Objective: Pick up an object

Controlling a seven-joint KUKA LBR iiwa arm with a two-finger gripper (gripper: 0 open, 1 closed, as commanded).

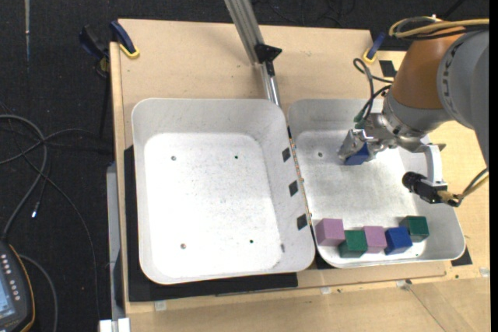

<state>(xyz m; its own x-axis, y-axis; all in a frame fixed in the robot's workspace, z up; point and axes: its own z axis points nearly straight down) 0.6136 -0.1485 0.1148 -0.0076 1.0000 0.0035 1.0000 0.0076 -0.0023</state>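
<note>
Over the right bin [327, 114], the jaws [356, 150] are gripping a blue block [358, 157]; five blocks [373, 237] are lying along its near wall.

No text, label, brand, number or sign can be read anywhere in the camera view. The small dark tabs along the divide between the two bins carry no legible marks, and the device at the lower left corner is too small and cut off to make out any writing.
</note>
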